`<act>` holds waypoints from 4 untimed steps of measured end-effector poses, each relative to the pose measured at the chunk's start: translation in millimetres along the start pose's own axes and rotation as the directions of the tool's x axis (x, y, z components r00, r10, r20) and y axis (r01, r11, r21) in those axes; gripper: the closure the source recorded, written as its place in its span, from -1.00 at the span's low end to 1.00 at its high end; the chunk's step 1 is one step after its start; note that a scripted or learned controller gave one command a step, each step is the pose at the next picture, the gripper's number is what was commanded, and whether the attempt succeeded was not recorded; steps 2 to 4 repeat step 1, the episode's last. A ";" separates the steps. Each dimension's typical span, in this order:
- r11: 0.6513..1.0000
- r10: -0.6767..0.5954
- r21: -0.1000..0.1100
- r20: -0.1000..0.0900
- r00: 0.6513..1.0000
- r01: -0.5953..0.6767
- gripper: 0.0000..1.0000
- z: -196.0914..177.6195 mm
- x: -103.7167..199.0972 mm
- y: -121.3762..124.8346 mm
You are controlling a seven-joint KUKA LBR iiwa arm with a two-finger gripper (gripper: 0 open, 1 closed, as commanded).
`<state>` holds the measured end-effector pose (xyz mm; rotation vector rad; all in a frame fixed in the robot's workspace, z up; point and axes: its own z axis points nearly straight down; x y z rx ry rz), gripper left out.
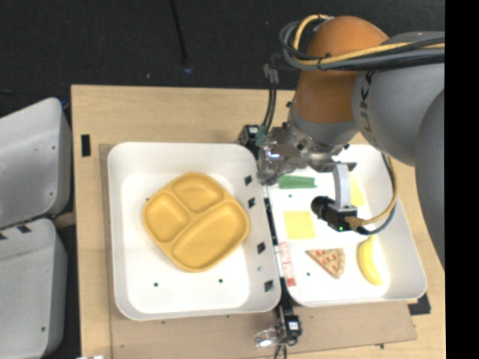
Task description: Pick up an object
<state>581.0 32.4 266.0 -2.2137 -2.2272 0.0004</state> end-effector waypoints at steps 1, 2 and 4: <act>1.000 0.000 0.000 0.000 1.000 0.000 1.00 18.2 47.8 -12.1; 1.000 0.000 0.000 0.000 1.000 0.000 1.00 18.2 47.8 -12.1; 1.000 0.000 0.000 0.000 1.000 0.000 1.00 18.2 47.8 -12.1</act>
